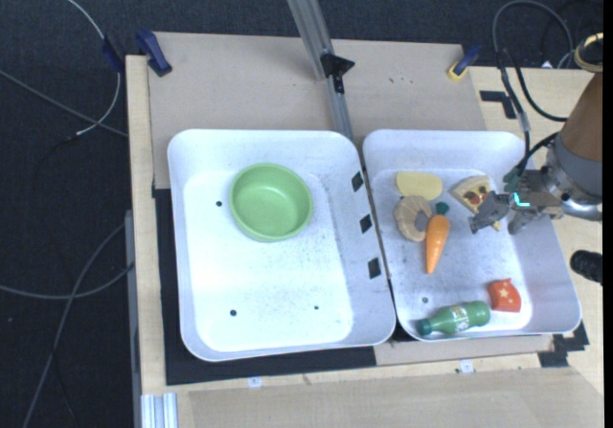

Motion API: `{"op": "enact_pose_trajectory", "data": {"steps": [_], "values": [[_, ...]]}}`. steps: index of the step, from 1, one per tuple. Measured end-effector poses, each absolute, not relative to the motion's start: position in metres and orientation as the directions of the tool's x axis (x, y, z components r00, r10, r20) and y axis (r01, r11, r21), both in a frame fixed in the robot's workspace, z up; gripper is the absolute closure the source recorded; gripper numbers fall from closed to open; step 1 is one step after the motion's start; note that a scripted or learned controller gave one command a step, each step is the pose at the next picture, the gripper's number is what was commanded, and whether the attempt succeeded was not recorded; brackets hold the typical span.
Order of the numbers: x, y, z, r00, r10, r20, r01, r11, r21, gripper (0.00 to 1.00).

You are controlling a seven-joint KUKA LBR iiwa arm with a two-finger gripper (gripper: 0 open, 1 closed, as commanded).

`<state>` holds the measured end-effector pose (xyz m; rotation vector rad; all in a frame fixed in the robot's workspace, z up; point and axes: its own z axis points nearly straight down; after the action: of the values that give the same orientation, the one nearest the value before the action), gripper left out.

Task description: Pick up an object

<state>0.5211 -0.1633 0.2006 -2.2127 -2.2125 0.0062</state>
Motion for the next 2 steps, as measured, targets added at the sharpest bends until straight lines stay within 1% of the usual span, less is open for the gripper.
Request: {"op": "enact_pose_trajectory", "data": {"steps": [1,2], "values": [[0.523,-0.164,0.204,0.0,1.0,0.005,1.0,0.0,-0.005,0.0],[0.531,-0.161,0.155,0.0,1.0,0.007,1.0,0.0,-0.013,0.0]]}}
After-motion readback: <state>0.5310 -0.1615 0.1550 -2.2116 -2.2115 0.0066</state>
